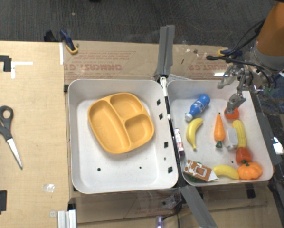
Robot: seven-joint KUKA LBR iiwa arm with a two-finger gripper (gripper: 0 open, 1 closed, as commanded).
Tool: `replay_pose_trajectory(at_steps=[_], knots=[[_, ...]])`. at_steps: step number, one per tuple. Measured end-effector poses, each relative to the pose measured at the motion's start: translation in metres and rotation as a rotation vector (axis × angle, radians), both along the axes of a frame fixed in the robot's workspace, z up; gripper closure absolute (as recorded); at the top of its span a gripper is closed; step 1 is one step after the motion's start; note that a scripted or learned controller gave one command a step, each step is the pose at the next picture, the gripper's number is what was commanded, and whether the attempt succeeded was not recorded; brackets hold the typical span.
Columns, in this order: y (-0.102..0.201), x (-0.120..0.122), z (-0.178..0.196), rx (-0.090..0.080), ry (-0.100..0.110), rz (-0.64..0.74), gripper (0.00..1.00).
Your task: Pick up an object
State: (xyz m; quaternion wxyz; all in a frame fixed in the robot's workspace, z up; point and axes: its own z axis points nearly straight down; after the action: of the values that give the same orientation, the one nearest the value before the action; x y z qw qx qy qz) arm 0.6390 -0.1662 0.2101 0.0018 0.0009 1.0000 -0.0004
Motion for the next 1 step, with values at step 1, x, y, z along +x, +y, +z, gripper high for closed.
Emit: replay_pose_trajectory(at_steps=[1], knots=[[-0.0356, -0.0139, -0.0985, -0.004, -0.018, -0.072, 0.0]])
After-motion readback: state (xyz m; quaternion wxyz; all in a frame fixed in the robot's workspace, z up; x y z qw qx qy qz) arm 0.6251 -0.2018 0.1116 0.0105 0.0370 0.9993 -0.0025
